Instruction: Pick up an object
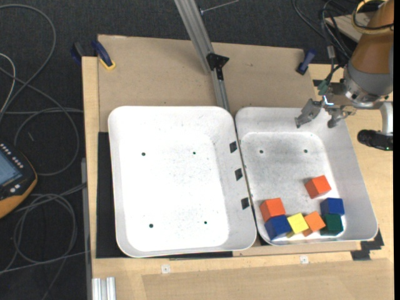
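Camera view shows the gripper [319,115] spread wide with nothing between its fingers above the right bin's [350,161] far rim, well apart from the blocks [302,215] clustered at its near wall, apparently poised before descending.

My grey arm [374,55] wears its orange band above a silvery gripper [320,115]. Both white bins, left [125,167] and right [350,167], are peppered with dark specks. In the right one lie two orange blocks [318,185] [271,208], a smaller orange one [315,221], two blue [332,205] [278,227], one yellow [298,223], one green [333,224]. Blue clamps [104,54] grip the tan bench [156,67].
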